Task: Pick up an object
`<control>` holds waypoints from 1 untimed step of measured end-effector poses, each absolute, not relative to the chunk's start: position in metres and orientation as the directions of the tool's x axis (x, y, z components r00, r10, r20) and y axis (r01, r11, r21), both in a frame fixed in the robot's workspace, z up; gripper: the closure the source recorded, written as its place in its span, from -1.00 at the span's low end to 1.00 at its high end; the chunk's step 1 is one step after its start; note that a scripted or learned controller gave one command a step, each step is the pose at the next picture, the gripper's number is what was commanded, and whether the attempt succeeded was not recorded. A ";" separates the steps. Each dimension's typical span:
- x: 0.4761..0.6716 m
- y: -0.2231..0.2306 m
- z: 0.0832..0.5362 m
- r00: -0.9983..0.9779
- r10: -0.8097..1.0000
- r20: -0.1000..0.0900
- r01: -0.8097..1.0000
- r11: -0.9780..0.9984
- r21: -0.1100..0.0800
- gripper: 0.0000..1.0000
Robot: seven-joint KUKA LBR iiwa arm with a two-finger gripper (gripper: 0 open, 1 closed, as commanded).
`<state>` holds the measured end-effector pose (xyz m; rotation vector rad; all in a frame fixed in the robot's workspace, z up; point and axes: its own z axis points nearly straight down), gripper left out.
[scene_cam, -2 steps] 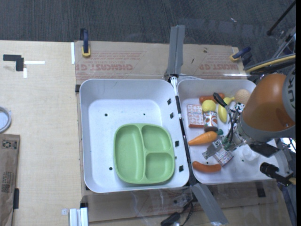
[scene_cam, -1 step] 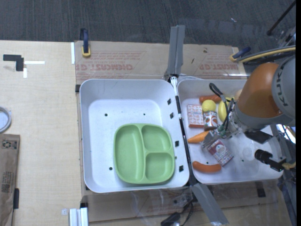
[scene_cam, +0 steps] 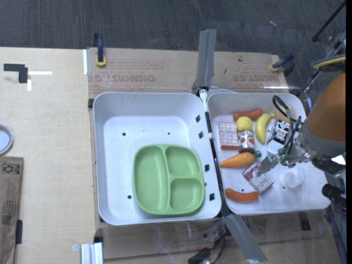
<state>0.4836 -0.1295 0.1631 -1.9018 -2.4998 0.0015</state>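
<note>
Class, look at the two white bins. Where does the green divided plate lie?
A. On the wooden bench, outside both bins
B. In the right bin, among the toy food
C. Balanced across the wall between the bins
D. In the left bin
D: the green divided plate lies flat inside the left bin, apart from the toy food in the right bin.

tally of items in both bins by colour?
Green: 1, divided plate, left bin
Orange: 3, carrot, sausage-like piece, one at the back, right bin
Yellow: 2, banana, small piece
Red/white packets: 2
White: 1, cup
Black/white: 1, carton
Total: 10; a small jar-like item beside the carrot is too unclear to count.
</note>
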 end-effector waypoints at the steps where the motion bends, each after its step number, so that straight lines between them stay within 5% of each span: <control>1: 0.477 -0.113 0.091 -0.389 0.921 0.001 0.921 0.389 -0.002 -1.00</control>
